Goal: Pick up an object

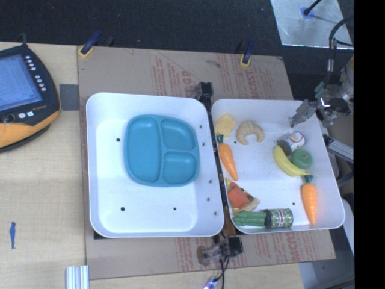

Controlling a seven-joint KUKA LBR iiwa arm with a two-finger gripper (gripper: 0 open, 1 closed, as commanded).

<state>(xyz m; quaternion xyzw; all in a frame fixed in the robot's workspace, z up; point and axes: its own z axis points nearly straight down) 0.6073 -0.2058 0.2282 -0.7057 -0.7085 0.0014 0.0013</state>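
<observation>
At right bin's (334, 218) upper edge: pincer (302, 114) spread, empty, baseball (295, 139) just below.

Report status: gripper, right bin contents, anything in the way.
Gripper at right bin's upper right corner, holding nothing. Banana, croissant, two carrots untouched. Baseball nearest the fingers.
</observation>
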